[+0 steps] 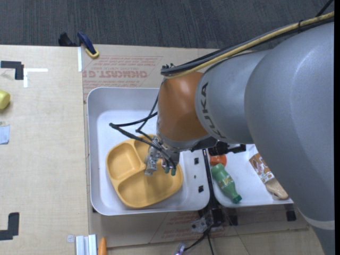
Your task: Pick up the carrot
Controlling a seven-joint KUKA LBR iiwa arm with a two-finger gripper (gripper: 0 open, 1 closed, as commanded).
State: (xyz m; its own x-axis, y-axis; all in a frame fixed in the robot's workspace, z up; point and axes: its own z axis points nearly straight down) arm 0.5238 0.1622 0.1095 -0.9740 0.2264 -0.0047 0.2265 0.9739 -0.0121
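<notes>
What we take for the carrot (218, 160) is a small orange-red patch in the right bin (249, 198). It lies just past the gripper (160, 165) toward the view's right, across the wall between the two bins. The arm (276, 100) hides most of it, so we cannot tell its full shape.

Touching it, or nearly so, on the side nearer the camera lies a green bottle (226, 182), slanting away from the gripper. Farther from the gripper in the same bin is a brown and white packet (268, 179).

The gripper itself hangs in the left bin (101, 142), over the near-side rim of a yellow divided plate (125, 166). It is low above the plate or touching it; we cannot tell which. Nor can we tell whether it is released or clenched.

Black cables (127, 125) loop out from the wrist, above the plate's far edge. Beyond the gripper, behind the left bin, lies printed cardboard (122, 70). Beyond that sits a blue and yellow clip (87, 44). Well off to the view's left, on the bench (42, 158), a yellow thing (3, 100) sits at the frame edge.
</notes>
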